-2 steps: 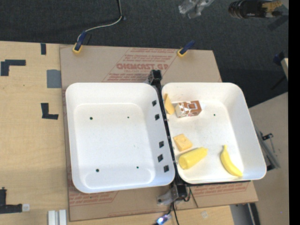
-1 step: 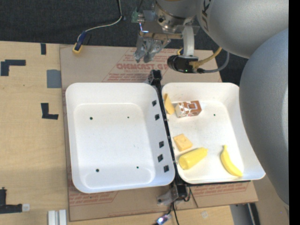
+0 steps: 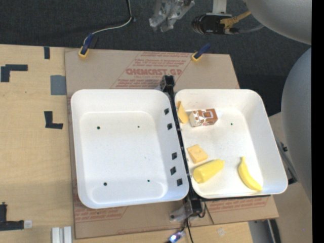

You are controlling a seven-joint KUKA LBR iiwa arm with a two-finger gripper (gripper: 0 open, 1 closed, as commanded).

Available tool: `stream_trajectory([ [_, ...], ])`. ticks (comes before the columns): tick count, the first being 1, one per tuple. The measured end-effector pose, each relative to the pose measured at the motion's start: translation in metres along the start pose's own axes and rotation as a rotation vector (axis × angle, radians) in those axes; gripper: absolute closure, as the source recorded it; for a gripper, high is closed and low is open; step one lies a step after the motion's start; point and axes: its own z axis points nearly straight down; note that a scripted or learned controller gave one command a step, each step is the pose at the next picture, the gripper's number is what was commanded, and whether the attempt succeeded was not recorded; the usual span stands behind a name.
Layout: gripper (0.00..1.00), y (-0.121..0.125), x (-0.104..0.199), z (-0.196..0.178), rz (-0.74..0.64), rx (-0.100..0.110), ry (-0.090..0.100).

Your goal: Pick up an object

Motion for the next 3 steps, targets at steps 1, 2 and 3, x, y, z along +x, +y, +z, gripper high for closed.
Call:
stream_trajectory([
  [1,1.0,-0.005,0.034,0.214,0.001,0.025,-0.006],
  [2,1.0,0.0,0.037,0.074,0.001,-0.001,0.001],
  [3,1.0,0.0,0.025,-0.054,0.001,-0.005,0.001],
])
